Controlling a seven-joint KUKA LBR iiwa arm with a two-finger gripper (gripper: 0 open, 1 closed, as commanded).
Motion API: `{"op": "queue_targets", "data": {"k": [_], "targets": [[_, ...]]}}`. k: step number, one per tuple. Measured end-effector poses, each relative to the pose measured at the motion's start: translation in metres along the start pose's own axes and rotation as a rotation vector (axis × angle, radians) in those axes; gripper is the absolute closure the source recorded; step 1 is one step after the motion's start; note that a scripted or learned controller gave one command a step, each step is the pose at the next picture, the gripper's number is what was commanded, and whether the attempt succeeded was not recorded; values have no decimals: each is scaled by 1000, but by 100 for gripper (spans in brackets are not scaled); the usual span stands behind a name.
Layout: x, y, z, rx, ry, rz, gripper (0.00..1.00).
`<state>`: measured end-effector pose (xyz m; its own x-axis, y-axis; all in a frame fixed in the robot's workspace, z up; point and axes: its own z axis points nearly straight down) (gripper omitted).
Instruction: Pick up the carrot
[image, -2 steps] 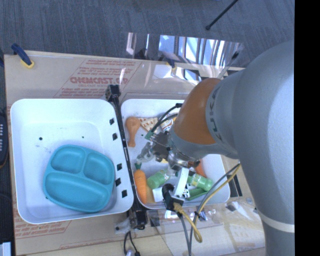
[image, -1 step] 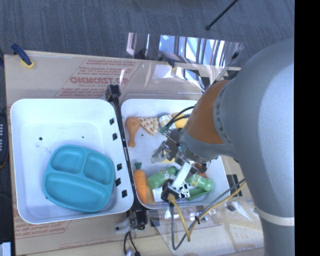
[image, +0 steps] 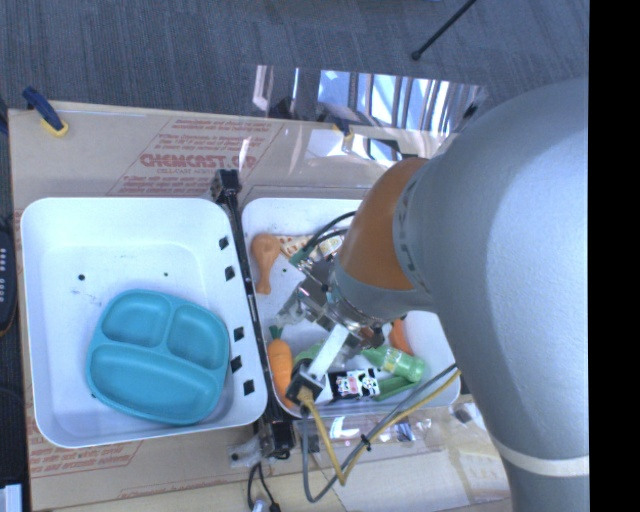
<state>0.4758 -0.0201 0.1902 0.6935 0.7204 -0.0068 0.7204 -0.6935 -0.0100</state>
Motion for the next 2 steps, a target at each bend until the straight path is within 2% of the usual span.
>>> {"op": "queue_targets", "data": {"k": [1, 2], "targets": [[-35, 71, 98, 1, 6, -88, 0], [-11, 13, -3, -2, 10, 7, 0]]}}
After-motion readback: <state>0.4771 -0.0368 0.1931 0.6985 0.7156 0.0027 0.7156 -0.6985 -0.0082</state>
